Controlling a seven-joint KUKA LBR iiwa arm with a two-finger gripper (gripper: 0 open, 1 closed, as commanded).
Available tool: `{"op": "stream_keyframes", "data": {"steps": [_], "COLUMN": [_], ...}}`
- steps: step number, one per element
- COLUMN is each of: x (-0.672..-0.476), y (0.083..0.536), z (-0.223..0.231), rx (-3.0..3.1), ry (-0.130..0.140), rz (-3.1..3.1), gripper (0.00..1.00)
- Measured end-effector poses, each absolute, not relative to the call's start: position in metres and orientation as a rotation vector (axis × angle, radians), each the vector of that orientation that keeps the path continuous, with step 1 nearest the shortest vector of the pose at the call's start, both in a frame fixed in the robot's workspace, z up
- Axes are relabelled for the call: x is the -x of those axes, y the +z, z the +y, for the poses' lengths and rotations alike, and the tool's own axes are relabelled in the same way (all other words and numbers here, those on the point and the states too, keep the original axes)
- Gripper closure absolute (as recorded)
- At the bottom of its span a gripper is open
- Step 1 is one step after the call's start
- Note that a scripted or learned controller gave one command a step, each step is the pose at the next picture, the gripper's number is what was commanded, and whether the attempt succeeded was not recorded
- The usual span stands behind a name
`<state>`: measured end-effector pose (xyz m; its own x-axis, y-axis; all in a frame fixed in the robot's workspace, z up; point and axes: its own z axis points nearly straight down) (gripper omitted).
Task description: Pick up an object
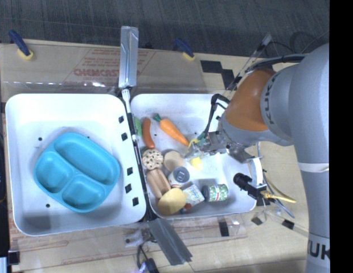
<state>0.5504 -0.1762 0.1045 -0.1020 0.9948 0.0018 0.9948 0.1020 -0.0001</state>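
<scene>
We log the right bin (165,104) crowded with toys: a tapered orange carrot (173,131) lies near a slim red sausage (146,132), with a dotted round cookie (152,159), a small can (216,193) and a smooth yellow lump (171,201) below. The gripper (204,144) sits low beside the carrot's tip, its jaws hidden, so we cannot tell their state. A glossy blue divided plate (77,170) fills the left bin (23,112).

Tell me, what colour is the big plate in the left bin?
Light blue plate, seen in the camera view.
</scene>
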Motion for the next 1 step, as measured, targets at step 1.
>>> {"op": "stream_keyframes", "data": {"steps": [1], "x": [-0.5535], "y": [0.2135], "z": [-0.0906], "rx": [2.201], "ry": [-0.002], "rz": [-2.24], "gripper": [1.0]}}
